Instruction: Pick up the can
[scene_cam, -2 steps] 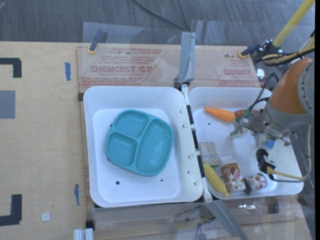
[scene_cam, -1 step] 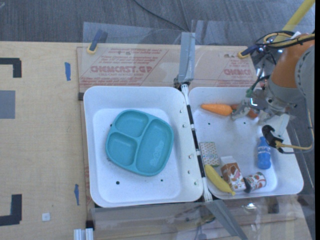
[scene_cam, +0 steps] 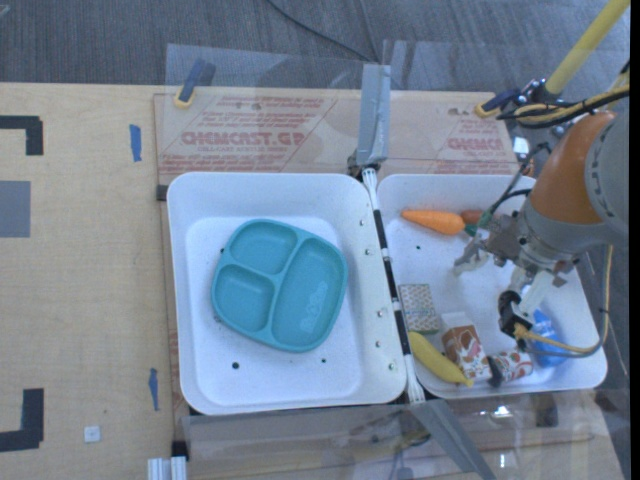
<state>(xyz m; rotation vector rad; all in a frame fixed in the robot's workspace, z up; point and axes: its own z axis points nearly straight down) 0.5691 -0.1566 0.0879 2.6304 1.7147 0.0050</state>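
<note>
Pale wood desk [scene_cam: 80, 268]. Black tape marks [scene_cam: 22, 133] sit along its left edge, with bits of blue tape [scene_cam: 135, 141] nearby. Grey carpet [scene_cam: 120, 13] lies beyond the far edge, a dark cable [scene_cam: 300, 18] trailing over it. A clear sheet with red lettering [scene_cam: 245, 133] lies under the bins' far sides.

Left bin [scene_cam: 210, 368]: teal divided plate [scene_cam: 280, 283], centre.

Right bin [scene_cam: 440, 268]: carrot [scene_cam: 435, 221] by the far wall, speckled packet [scene_cam: 420, 306] near the left wall, banana [scene_cam: 436, 358] and brown carton [scene_cam: 463, 348] at the near edge. The can [scene_cam: 512, 366], red and white, lies on its side by the near wall, just right of the carton.

The claw [scene_cam: 497, 256] hangs over the bin's middle, apart from the can. Open or closed: cannot tell.
</note>
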